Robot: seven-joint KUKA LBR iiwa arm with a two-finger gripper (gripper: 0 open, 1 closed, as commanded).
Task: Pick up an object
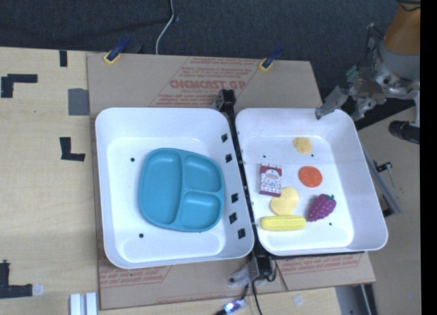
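The grey arm with its orange band (403, 30) is cut off by the right and top edges, so little above the wrist can be seen. Its two-finger gripper (332, 105) shows as a dark, blurred shape over the far right corner of the right white bin (362, 170) — whether it is spread or closed cannot be told. The small red-and-white printed packet (270, 178) carries markings too small to read. The pale yellow lumpy piece (285, 201) sits against the yellow corn cob (283, 223) — where one ends is unclear.
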